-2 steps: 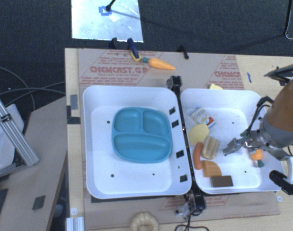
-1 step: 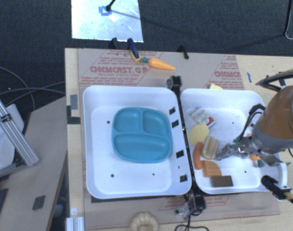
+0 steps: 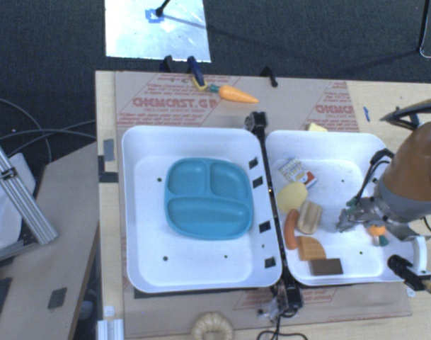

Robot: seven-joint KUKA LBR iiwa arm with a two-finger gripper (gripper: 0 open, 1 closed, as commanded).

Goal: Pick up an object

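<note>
The approach step is judged to be in hand. The gripper (image 3: pixel 349 218) is being lowered over bare floor of the right bin (image 3: pixel 342 165); jaw state cannot be told, nothing being seen in its grasp. Candidate objects are lying just left: a bread piece (image 3: pixel 309 217), sausage (image 3: pixel 291 230), brown block (image 3: pixel 325 266). Next, alignment over one item is being called for.

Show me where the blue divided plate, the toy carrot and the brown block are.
blue divided plate (image 3: pixel 208 197): camera view, on its centre ridge.
toy carrot (image 3: pixel 236 95): camera view, middle of its orange body.
brown block (image 3: pixel 325 266): camera view, centre of its top face.
</note>
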